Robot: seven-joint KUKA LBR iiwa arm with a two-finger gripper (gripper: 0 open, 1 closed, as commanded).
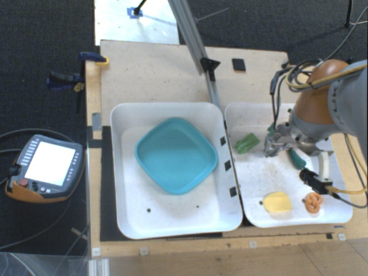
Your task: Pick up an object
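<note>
The claw (272, 147) hangs low over the upper middle of the right bin (251, 180), at the end of the grey arm that reaches in from the view's right. From this slant I cannot tell whether it is open or closed, and nothing can be seen held in it.

Just beside the claw, on its view-left side, lies a light green block (248, 142), close but seemingly apart from it. On the claw's other side, partly hidden under the wrist, a dark green piece (298, 158) lies at a slant on the bin floor. Further toward the near edge of the bin from the claw sits a yellow piece (277, 203), and to the right of that, near the bin's corner, a small orange knotted piece (312, 202); both are well apart from the claw.

Beyond the green block, across the two touching rims, is the left bin (131, 209), with a teal square plate (176, 154) lying flat in its middle. Both bins rest on the bench (155, 73). Above the claw in the view, a small black square (239, 65) lies on the bench and a slanted metal pole (190, 27) crosses it. Farthest off, past the bench's left edge, a teach pendant (46, 167) lies on the dark floor.
</note>
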